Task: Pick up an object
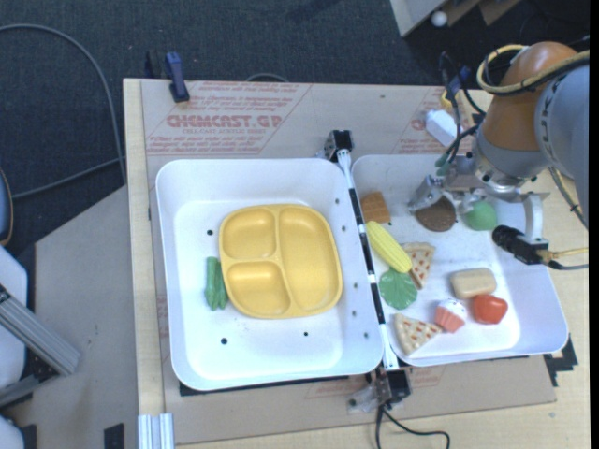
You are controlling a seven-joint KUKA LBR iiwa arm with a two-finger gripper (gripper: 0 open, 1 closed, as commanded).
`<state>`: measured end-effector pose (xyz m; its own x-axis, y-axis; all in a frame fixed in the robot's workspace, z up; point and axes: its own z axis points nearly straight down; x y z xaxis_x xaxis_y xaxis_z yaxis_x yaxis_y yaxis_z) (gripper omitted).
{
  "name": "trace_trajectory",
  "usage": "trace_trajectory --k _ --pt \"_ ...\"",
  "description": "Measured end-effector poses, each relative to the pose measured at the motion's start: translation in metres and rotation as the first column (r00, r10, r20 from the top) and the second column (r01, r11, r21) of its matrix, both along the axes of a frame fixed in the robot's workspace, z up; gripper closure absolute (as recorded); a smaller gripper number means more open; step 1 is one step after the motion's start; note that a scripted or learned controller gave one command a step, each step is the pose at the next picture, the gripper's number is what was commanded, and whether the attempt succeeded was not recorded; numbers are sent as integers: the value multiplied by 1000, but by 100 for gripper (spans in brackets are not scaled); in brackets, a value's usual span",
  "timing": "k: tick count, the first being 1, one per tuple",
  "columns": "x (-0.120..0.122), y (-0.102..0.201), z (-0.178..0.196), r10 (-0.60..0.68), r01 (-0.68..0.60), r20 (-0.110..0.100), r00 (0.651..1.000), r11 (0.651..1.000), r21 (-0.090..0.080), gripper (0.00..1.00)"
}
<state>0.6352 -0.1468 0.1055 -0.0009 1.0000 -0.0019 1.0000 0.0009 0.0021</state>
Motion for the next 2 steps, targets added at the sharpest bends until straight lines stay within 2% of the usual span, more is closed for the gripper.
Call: trace_trajectory --k 1,2 --pt "6 -24 -21 -1 1 0 1000 1000 0 0" --pt "9 -25 -8 0 0 8 1000 1000 -4 100"
